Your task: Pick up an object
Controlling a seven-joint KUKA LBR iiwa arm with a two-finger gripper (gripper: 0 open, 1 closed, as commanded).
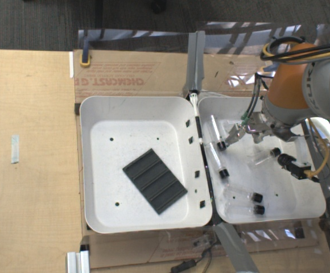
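Tool hangs over the right bin; its state I cannot tell. Dark ribbed panel lies slantwise in the left bin, on the wooden bench.

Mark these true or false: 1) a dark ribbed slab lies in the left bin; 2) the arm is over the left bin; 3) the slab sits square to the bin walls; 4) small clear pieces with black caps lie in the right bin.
1. True. The dark ribbed slab lies flat on the floor of the left bin.
2. False. The arm hangs over the right bin.
3. False. The slab lies at a diagonal to the walls.
4. True. Several small clear pieces with black caps are scattered on the right bin's floor.
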